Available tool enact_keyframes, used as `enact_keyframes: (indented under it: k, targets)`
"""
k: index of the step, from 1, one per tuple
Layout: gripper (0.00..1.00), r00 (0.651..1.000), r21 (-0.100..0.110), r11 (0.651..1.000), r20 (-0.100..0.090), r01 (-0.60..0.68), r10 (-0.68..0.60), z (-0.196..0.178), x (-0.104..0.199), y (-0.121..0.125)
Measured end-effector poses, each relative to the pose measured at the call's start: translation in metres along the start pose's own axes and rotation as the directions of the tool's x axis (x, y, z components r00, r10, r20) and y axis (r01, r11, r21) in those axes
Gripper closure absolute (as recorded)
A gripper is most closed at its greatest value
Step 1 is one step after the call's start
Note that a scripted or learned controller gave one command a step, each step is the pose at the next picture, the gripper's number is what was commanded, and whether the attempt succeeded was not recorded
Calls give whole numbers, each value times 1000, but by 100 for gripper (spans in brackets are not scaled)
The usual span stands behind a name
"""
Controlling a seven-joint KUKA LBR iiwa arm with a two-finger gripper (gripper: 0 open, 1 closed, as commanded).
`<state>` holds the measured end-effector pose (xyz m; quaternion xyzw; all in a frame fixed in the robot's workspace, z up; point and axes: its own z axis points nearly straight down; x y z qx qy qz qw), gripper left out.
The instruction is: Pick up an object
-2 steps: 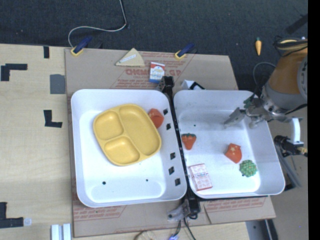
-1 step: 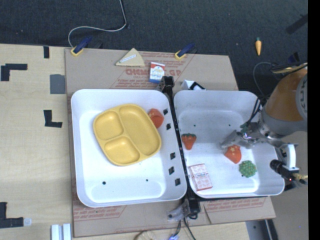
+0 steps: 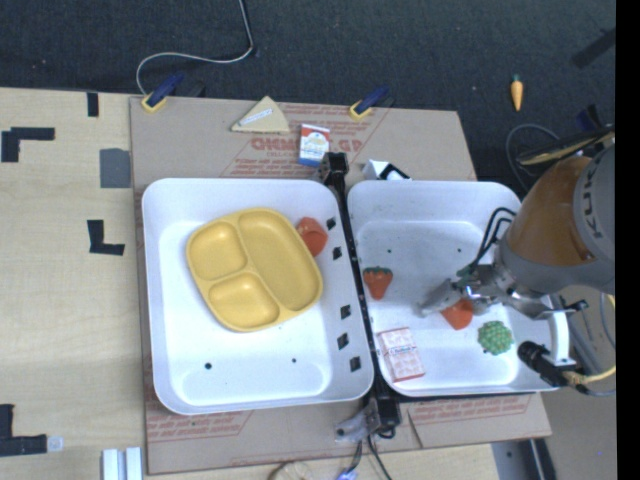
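the arm (image 3: 565,233) reaches in from the right over the right bin (image 3: 430,203), its orange band sitting above the bin's right edge. the gripper (image 3: 445,303) is low inside this bin, toward its right half, with a grey finger (image 3: 432,300) pointing left across the white floor. a small red-orange object (image 3: 458,315) lies directly at the gripper's tip, touching or just under it; whether it sits between the fingers cannot be told, and neither can it be told if the fingers are spread or pressed together.

just right of that object, near the bin's lower right corner, rests a green, knobbly toy (image 3: 494,337). a toy strawberry (image 3: 377,282) with a green top lies near the bin's left edge, about midway along it. a white card with red print (image 3: 399,354) lies close to the lower left corner of the same bin.

the left bin (image 3: 200,378) holds a yellow divided plate (image 3: 254,267) with three compartments, tilted and lying in the upper half of the bin. a red-orange toy (image 3: 313,235) sits just beside the plate's upper right rim, near the bin's right edge.

beyond the bins' far edge, on the cardboard sheet (image 3: 420,138), stand a small red, white and blue carton (image 3: 314,145) and a pale wedge-shaped piece (image 3: 262,116).
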<state>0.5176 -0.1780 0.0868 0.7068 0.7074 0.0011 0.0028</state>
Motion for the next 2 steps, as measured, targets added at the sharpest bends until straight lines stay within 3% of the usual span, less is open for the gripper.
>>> enact_keyframes:
  k: [1,2]
  targets:
    - [100,1000,-2,1000,2,-1,1,-10,-1,1]
    - [100,1000,5,1000,-4,2,-2,-98,96,-14]
